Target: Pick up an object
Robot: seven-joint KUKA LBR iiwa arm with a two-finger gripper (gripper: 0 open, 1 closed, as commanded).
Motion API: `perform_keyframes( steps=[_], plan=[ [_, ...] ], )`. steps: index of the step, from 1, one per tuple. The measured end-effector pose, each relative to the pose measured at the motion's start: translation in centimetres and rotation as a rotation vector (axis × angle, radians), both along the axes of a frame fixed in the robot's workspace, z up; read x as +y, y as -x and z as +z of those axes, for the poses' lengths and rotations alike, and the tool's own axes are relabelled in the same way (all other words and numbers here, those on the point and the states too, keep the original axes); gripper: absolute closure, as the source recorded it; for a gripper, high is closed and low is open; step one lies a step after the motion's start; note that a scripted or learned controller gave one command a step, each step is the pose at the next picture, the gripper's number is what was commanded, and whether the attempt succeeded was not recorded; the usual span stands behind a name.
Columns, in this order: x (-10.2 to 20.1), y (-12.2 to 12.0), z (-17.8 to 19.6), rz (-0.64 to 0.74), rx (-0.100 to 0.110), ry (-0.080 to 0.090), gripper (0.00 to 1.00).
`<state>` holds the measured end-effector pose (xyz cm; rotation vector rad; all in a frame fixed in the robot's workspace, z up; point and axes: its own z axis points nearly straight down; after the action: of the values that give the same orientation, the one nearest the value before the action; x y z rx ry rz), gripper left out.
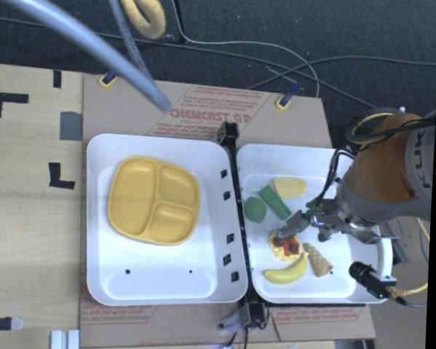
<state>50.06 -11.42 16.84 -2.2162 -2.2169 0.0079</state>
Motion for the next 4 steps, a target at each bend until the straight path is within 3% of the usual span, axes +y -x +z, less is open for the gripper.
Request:
perform_keyframes(
  steps=[1,2,4],
  plan=[
    [-0.2,0.5,-4.5,0.0,-0.001,0.0,0.0],
    [-0.1,0.4,-3.2,0.002,-0.004,0.0,1.0],
    [1.1,1.7,8.2,0.002,-0.013,0.002,1.0]
  ],
)
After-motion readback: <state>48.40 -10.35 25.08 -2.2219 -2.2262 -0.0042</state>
